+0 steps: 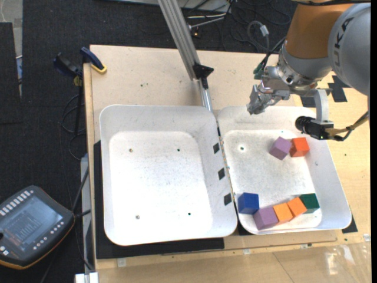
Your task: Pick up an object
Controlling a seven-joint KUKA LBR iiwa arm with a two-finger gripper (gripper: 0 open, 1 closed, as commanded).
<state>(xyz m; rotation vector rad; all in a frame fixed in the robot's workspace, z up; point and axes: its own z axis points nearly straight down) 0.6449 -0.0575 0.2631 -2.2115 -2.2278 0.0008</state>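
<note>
Overhead, gripper [257,106] above right bin's [330,175] far rim, fingertips indistinct, arm cropped

Partial dark lettering "UK" on grey arm casing [353,37], upper right, cut by frame edge. Handheld pendant screen [26,224], lower left: content too blurred to read.

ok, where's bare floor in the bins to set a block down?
The left bin has open floor wall to wall. In the right bin, the middle is free between the purple and orange pair up top and the block row along the front wall, which is the crowded part. The claw hangs over the rear rim.
</note>
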